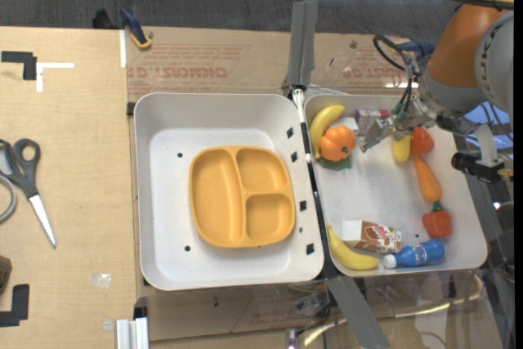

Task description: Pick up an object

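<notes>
Tool [377,129], finger state not discernible, sat low in upper right of frame over right bin [384,196]; nearest object, orange fruit [336,142], lay just left of it, beside yellow banana [324,120] running diagonally.

Grey arm [474,53] in from the right, wrist bent down, gripper [377,129] low at far right.

The wooden bench [65,176] carries two white bins [155,200] side by side, a sheet of cardboard [204,61] under them, and scissors [29,184] at its left edge.
</notes>
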